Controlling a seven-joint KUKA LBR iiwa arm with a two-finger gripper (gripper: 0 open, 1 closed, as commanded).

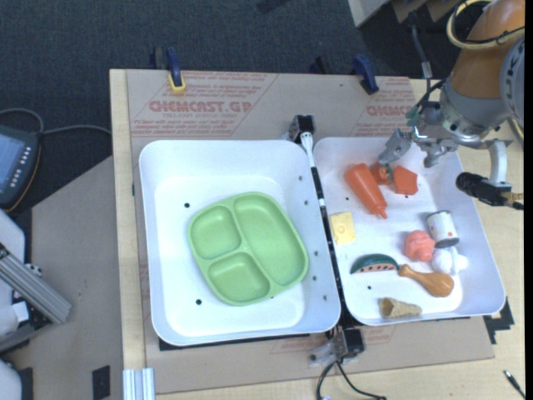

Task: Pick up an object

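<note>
The right bin (479, 223) holds several toy foods. An orange bottle-shaped piece (366, 188) lies at its upper left, with a small orange block (404, 180) just to its right. My gripper (413, 153) hovers over the bin's far edge, just above the orange block. It is open, its fingers (392, 151) spread apart, and nothing is between them. Further forward lie a yellow square (341, 227), a pink ball (419, 245), a silver can (441, 226), a watermelon slice (375, 264), a drumstick (429, 279) and a bread slice (400, 308).
The left bin (166, 173) holds a green divided plate (246, 247). A black-edged divider (321, 215) separates the bins. A white lump (451, 262) sits beside the pink ball. Blue clamps (364, 71) grip the board's far edge.
</note>
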